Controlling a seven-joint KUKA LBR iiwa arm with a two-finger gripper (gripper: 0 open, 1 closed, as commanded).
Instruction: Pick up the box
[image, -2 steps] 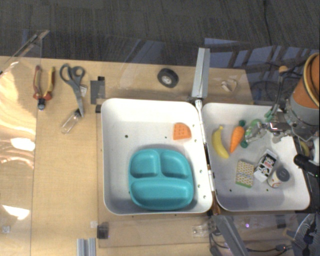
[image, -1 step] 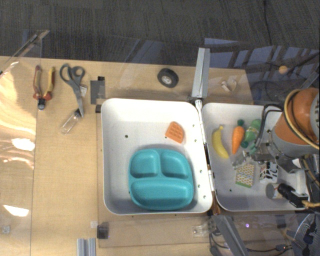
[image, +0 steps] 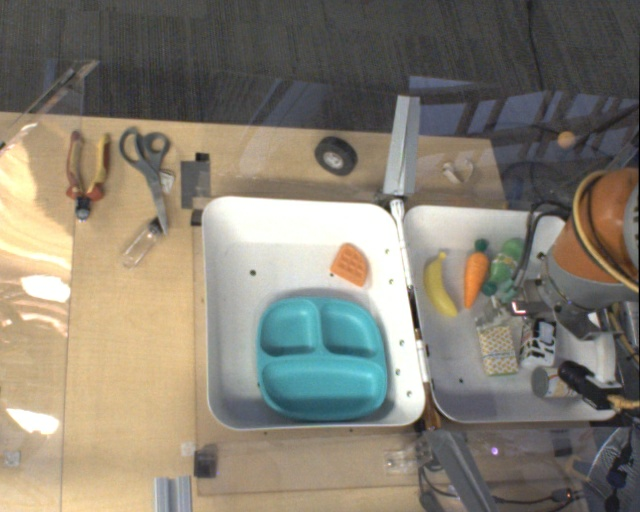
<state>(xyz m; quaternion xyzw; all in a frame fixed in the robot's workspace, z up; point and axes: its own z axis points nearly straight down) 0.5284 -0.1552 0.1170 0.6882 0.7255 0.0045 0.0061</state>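
The box is small and flat with a speckled tan pattern. It lies in the right bin, near its middle. The grey arm with its orange band hangs over the right side of that bin. My gripper sits low, just right of the box and close to its upper right corner. A black-and-white object lies directly under the gripper, and the arm hides part of it.
A banana, a carrot and a green item lie in the right bin's far half. The left bin holds a teal divided tray and an orange waffle piece. Scissors, pliers and a tape roll rest on the bench.
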